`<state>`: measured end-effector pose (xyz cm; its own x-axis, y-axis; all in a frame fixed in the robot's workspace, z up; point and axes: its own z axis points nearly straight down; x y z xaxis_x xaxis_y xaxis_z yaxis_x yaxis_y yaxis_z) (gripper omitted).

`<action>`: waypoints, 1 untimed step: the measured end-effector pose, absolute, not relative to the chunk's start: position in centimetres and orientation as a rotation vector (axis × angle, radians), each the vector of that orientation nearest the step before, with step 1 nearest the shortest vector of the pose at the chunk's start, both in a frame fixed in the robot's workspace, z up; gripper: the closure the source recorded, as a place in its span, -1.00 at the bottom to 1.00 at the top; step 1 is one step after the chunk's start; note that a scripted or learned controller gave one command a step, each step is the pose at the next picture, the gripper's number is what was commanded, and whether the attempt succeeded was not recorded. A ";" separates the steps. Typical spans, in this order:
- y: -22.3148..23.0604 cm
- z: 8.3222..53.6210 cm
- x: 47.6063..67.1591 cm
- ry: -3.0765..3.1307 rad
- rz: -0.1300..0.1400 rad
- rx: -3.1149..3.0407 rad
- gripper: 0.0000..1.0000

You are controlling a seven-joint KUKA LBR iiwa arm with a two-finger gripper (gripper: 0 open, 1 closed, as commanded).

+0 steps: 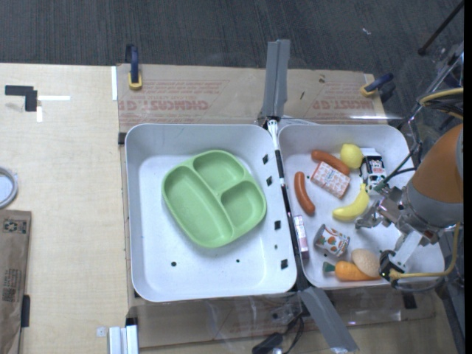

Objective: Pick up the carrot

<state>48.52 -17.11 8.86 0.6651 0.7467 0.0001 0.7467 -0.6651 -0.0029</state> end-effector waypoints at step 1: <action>-17.2 9.3 48.4 -1.276 0.012 -2.860 1.00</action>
